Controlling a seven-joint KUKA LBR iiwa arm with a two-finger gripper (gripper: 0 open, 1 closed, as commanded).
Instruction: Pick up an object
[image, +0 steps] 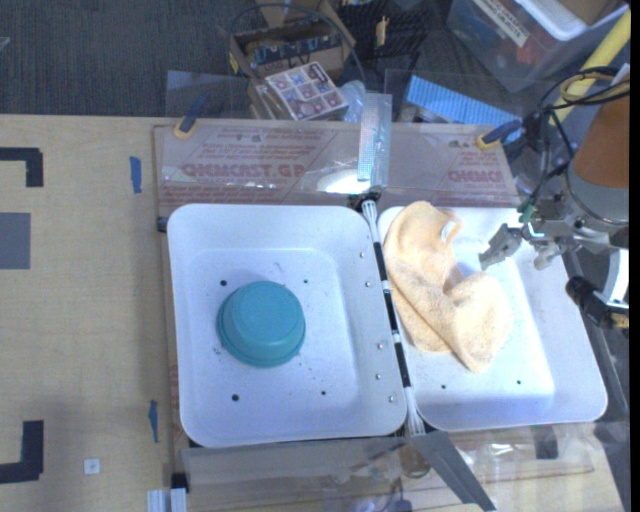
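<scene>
A teal bowl (261, 322) lies upside down in the left bin (200, 240). A crumpled pale yellow cloth (440, 290) covers the left half of the right bin (560, 380). My gripper (520, 252) hangs over the upper right part of the right bin, just right of the cloth's top edge. It is open, its fingers spread apart with nothing between them. One grey finger (495, 248) points down toward the cloth's edge.
The two bins meet at a central rim (388, 310). Behind them stand clear plastic panels (270, 165), boxes and cables. A wooden bench surface (70, 300) with black markings lies to the left.
</scene>
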